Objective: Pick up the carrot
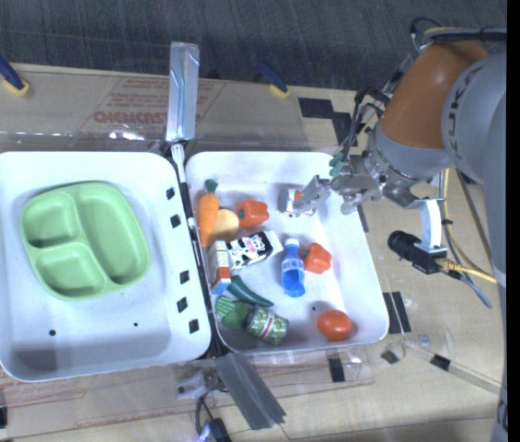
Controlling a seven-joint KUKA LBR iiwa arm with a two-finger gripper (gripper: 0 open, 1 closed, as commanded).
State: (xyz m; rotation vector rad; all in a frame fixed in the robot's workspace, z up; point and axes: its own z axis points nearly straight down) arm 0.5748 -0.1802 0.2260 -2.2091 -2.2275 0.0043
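**benchwatcher:** ok, camera view from above. The carrot (207,216) is in the right bin (356,288), hard against the bin's left wall at about 10 o'clock, lying roughly lengthwise with the green tip toward 12. There's a yellowish piece (227,221) touching it on the 3 o'clock side and an orange pepper (253,213) just past that.

**kuka_tinkerer:** where's the gripper (304,199)?

**benchwatcher:** up around 1 o'clock in the same bin, well apart from the carrot, nothing between its fingers that I can see. Can't tell if it's spread or closed, it's just a blurry grey lump from this angle.

**kuka_tinkerer:** so the reach hasn't really got there yet. What worries you?

**benchwatcher:** my guess, the wall. Carrot is jammed right by the divider, so one finger probably has no room on the 9 o'clock side and could land on the rim. Coming from the other side it'd likely bump the yellowish piece or the pepper first and shove them into the carrot, or grab one of them instead.

**kuka_tinkerer:** and the rest of the clutter?

**benchwatcher:** milk carton (252,248), blue bottle (291,272), a tomato (334,324), green can (266,324) down at 6. Left bin (2,274) holds a green divided plate (83,238). Those are out of the way, so the pinch against the wall is the real risk imo
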